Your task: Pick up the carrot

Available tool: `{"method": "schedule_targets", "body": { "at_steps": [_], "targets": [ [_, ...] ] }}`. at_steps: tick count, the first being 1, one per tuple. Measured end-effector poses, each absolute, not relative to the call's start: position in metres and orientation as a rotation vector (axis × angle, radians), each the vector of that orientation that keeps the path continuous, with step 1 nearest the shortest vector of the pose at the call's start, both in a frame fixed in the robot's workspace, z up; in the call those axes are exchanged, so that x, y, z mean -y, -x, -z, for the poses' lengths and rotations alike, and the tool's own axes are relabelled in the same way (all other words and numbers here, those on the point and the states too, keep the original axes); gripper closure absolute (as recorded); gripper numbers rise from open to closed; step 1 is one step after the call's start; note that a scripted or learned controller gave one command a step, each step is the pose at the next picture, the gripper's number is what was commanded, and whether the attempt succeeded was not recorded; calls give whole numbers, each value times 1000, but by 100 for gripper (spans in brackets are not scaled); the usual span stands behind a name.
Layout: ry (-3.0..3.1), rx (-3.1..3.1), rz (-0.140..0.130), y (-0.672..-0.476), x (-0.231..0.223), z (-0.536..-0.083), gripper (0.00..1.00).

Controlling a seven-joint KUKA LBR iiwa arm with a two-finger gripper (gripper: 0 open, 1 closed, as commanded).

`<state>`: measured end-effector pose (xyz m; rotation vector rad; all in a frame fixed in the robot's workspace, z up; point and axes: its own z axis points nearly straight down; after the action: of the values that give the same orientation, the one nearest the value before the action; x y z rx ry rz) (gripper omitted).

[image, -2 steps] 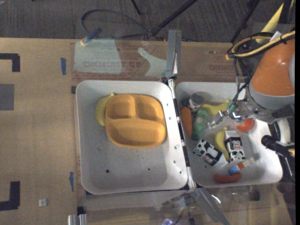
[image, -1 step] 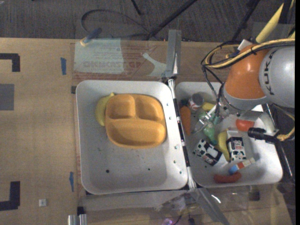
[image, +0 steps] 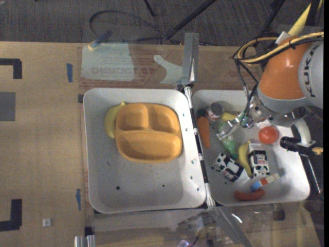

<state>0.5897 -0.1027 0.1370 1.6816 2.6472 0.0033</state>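
Seen from above, my end effector (image: 241, 120) hangs over the upper middle of the right bin (image: 298, 187); I cannot tell how it is set. The carrot (image: 204, 131) lies lengthwise against that bin's left wall, just left of my end effector. An orange divided plate (image: 149, 133) rests in the left bin (image: 103, 189), over a banana (image: 110, 121).

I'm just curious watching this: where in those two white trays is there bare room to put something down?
The left bin has bare floor below the orange plate and along its left wall. The right bin is crowded: carrot, tomato, cow-patterned cartons and sausage, with little room.
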Motion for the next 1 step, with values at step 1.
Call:
{"method": "schedule_targets", "body": {
  "at_steps": [1],
  "targets": [
    [-1682, -2648, -3, -589, 103, -137, 0]
  ]
}}
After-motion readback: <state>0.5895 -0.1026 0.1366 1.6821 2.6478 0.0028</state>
